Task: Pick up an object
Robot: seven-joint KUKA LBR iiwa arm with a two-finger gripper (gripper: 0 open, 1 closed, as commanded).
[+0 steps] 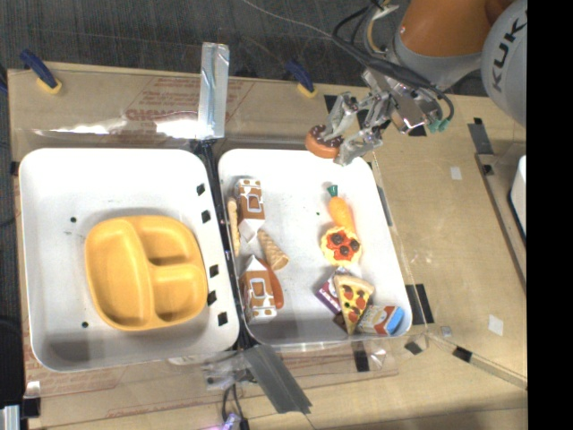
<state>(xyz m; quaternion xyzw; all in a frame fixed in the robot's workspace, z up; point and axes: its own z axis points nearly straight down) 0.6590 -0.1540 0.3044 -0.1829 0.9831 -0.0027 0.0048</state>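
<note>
A small round brown toy doughnut with a pale centre sits at the tip of the end effector, just above the far rim of the right shallow white bin. Being a ring, it has no clear long axis; its flat face is tilted towards the camera. The metal fingers are closed in around the doughnut's right side and appear to pinch it, with the doughnut sticking out to the left of them.

The end effector slants down and leftward from the grey arm with its orange band, which comes in from the upper right.

Below, inside the right bin, an orange toy carrot lies with its long axis running near to far, green tip towards the far rim. Just nearer is a round red-and-yellow toy piece, then a pizza slice toy beside a small red-and-blue box in the near right corner. Along the bin's left side lie two brown-and-white toy pieces, with a tan ice cream cone between them.

The left white bin holds a yellow plastic divided tray. Both bins rest on the tan tabletop.
</note>
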